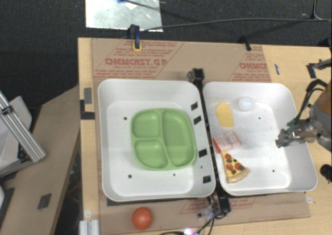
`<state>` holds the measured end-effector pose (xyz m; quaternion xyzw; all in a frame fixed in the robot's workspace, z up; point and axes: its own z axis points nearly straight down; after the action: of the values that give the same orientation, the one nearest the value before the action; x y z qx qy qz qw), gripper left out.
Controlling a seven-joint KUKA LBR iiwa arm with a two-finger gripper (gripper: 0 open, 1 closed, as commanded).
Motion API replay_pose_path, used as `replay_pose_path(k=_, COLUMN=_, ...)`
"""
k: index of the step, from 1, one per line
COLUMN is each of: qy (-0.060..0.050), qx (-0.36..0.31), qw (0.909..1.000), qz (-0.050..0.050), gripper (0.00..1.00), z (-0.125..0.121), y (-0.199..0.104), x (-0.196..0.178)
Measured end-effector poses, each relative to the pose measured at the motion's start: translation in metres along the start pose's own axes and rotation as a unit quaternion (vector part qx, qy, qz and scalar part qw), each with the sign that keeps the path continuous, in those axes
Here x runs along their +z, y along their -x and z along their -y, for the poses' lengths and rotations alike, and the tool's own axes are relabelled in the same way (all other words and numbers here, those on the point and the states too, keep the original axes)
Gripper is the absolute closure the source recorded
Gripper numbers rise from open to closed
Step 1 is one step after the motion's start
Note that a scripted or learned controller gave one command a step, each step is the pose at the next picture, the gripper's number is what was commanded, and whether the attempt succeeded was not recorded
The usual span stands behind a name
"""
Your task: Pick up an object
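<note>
The right white bin (275, 177) holds a yellow block (224, 115), a white ball (245, 104), a pink-and-white wrapped piece (227, 141) and a toy pizza slice (234, 167). My gripper (287, 137) reaches in from the right, over the bin's right side, well clear of all of them. Nothing shows between its tips. The left bin (111, 125) carries a green divided plate (163, 138).
A red-orange ball (142, 218) lies on the bench in front of the left bin. Black clips run along the divider (199, 125) between the bins. Cables cross the dark floor behind the bench.
</note>
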<state>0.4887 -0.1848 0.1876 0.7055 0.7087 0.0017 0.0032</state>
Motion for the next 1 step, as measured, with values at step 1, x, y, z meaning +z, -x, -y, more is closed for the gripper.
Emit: replay_pose_path(k=1, qy=-0.001, qx=0.0, qw=1.0, qz=0.0, gripper=1.0, z=-0.0021, y=0.0005, x=-0.0324)
